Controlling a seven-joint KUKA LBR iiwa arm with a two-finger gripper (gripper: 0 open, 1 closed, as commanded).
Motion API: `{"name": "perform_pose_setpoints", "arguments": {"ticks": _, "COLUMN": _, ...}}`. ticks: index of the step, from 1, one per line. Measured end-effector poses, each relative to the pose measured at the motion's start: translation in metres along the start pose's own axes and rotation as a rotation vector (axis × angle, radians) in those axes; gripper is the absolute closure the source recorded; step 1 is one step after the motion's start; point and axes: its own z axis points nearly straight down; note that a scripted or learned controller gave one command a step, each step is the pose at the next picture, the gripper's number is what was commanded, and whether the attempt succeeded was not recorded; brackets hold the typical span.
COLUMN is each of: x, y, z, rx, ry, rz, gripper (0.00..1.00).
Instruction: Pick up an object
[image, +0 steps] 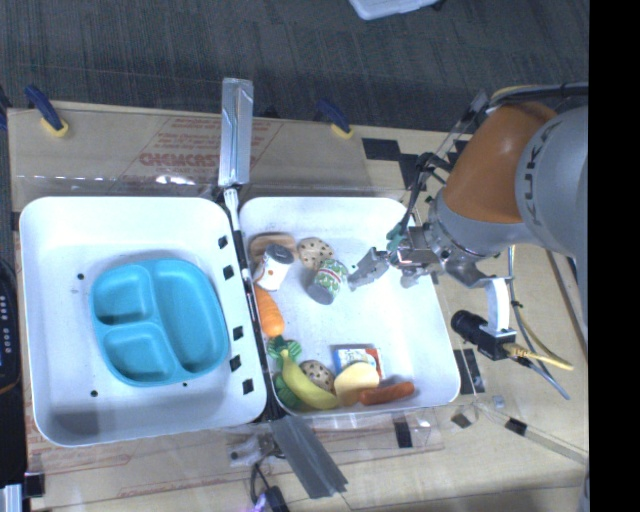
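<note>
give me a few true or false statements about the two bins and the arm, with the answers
1. The blue divided plate lies in the left bin. True.
2. The banana lies on the blue plate. False: it lies in the right bin, near its front wall, beside a sausage.
3. The gripper is over the right bin. True.
4. The carrot is between the gripper's fingers. False: it lies by the right bin's left wall, apart from the gripper.
5. The small can sits just left of the gripper. True.
6. The arm reaches in from the left side of the camera view. False: it comes in from the right.
</note>
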Motion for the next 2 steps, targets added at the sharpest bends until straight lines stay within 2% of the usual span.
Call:
{"name": "perform_pose_setpoints", "arguments": {"ticks": 1, "x": 0.013, "y": 0.075, "z": 0.111, "rx": 0.008, "ry": 0.000, "rz": -0.013, "gripper": 0.00}}
{"name": "perform_pose_setpoints", "arguments": {"ticks": 2, "x": 0.013, "y": 0.078, "z": 0.096, "rx": -0.001, "ry": -0.001, "rz": -0.017, "gripper": 1.00}}
